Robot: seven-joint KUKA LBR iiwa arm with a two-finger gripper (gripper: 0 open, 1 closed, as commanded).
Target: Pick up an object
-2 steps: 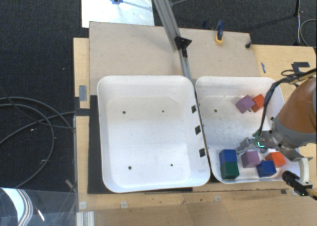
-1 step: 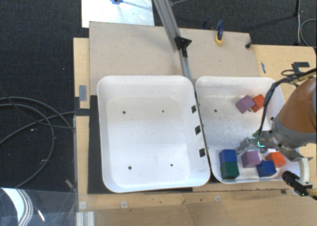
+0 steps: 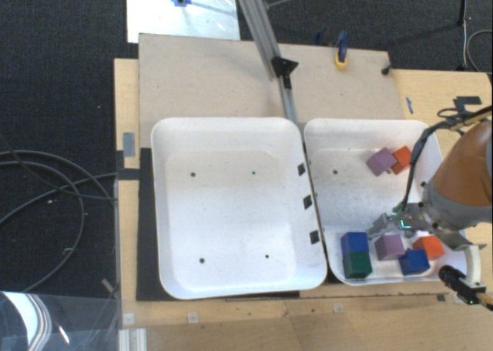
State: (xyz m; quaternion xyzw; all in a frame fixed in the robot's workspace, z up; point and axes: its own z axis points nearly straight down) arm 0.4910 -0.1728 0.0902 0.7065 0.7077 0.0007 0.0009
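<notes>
1. The gripper (image 3: 387,228) hangs low in the right-hand white bin (image 3: 339,158); whether it is apart or together, I cannot tell.
2. Approach step, judged: the small purple cube (image 3: 390,246) lies just beneath; next calls for descending squarely.

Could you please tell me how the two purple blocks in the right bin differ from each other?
The purple block at the far side touches an orange block and lies away from the arm. The purple block near the front sits by the claw, among blue, green and orange blocks. Both look alike in colour and size.

Blocks (image 3: 389,246) lie in the right bin (image 3: 331,158).
</notes>
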